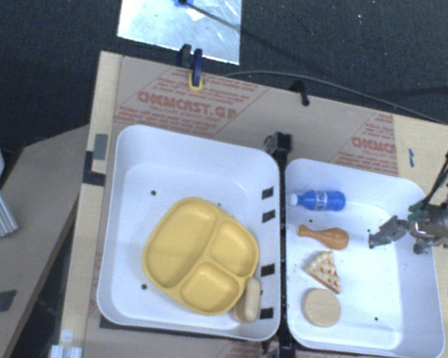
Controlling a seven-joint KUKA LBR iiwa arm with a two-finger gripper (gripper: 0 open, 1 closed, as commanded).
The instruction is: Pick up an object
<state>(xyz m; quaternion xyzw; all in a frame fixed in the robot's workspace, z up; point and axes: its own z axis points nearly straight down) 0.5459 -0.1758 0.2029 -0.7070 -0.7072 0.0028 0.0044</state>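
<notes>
The bench (59, 188) is pale wood, topped by a brown printed board (245, 109) that bears two white bins side by side, touching along a black seam. The left bin (137, 159) sits on the board's left half, the right bin (421, 329) on its right half.

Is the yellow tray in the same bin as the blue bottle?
No: the yellow tray lies in the left bin, while the blue bottle lies in the right bin.
</notes>
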